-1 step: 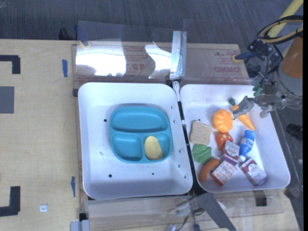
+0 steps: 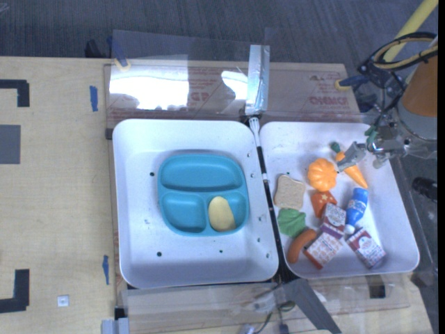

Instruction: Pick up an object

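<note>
Red lettering is running along the clear panel standing behind the two bins, but glare and the slant are leaving it unreadable. The small cartons in the right bin are carrying red and white print that is too small to make out, and the blue bottle with its white cap is showing a label that cannot be read either.

The gripper is hanging over the upper right part of the right bin, with the arm and its orange band reaching in from the right edge; whether the jaws are standing wide or narrow cannot be told, and nothing is visibly sitting between them. Just beside it an orange carrot is lying at a slant.

The toys are crowding the middle of this bin. An orange pumpkin is sitting near the carrot, a tan slice of bread is lying to its left, and below that a green leafy piece is resting beside a reddish sausage. A small red piece is sitting under the pumpkin. Three cartons are lying close together: the upper carton, the lower carton (touching the sausage, as far as can be seen) and the right carton.

In the left bin a blue divided plate is sitting at the centre, and a yellow lemon-like piece is lying in its lower right compartment.
</note>
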You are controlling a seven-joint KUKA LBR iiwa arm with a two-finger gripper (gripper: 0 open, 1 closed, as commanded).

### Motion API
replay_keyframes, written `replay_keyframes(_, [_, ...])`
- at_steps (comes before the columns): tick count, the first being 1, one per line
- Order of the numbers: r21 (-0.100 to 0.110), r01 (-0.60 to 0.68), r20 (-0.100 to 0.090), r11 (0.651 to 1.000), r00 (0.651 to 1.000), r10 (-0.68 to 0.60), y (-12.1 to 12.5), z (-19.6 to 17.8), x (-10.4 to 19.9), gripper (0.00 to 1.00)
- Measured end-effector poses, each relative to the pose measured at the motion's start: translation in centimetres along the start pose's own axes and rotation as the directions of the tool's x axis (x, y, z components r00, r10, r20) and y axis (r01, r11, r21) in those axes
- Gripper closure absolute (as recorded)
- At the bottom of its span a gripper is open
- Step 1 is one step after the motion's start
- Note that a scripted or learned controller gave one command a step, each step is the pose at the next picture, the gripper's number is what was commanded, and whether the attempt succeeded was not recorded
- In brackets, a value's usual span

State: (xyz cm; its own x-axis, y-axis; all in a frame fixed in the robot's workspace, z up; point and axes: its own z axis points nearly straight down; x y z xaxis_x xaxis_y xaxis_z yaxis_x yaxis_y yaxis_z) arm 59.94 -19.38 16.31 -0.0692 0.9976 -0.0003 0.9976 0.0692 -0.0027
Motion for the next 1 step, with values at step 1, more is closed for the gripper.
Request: replay_keyframes(1, [-0.008,0.098,-0.001,0.995,0.995,-0.098,2.10,6.57,-1.58,0.00])
